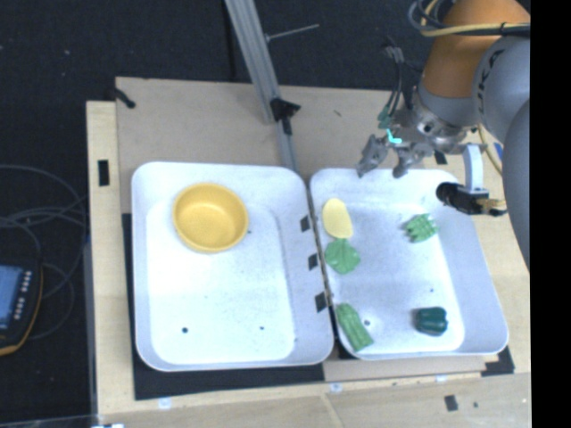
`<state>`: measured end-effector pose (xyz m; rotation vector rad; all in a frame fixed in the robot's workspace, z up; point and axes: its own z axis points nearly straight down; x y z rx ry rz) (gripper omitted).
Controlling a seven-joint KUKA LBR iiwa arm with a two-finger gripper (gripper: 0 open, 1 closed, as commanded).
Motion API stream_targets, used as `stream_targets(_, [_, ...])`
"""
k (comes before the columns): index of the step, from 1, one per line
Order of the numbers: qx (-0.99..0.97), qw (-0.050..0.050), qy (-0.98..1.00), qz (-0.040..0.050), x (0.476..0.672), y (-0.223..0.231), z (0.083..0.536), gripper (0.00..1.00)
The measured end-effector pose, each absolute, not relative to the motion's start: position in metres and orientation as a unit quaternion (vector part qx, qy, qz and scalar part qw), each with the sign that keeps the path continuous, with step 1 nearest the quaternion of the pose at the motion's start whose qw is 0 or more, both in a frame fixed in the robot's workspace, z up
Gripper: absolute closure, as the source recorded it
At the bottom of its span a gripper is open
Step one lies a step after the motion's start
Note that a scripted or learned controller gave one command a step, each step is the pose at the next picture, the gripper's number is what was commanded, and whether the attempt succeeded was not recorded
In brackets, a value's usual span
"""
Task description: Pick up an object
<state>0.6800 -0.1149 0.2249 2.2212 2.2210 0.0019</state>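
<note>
1. My jaws (pixel 384 161) hang over the far rim of the right bin (pixel 464 266), spread apart and holding nothing.
2. Candidate objects all lie in the right bin. Taking the yellow piece (pixel 336 218) as landmark: it rests against the bin's left wall, the nearest object to my jaws.
3. A flat green leaf-shaped piece (pixel 343 257) lies just nearward of the yellow piece, close to touching it.
4. A long green piece (pixel 354 325) lies further nearward along the same wall, by the near corner.
5. A small light-green piece (pixel 418 228) lies to the right of the yellow piece, well apart; a dark green piece (pixel 431 320) sits diagonally across, near the right-hand near corner.
6. Handling, as judged: all look like small, light, rigid or rubbery toy items, probably smooth. I would close across the yellow piece's narrow width.
7. The leaf-shaped piece looks too flat to grip easily.
8. Count: two bins; five objects in the right bin; one yellow bowl (pixel 211 217) in the left bin (pixel 223 328).
</note>
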Motion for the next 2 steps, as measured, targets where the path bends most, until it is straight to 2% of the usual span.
stream_targets(1, [0.707, 0.000, 0.707, 0.0005, 0.680, -0.115, 0.225, 0.00])
stream_targets(2, [0.708, -0.001, 0.707, -0.0016, 0.672, -0.123, 0.173, 0.00])
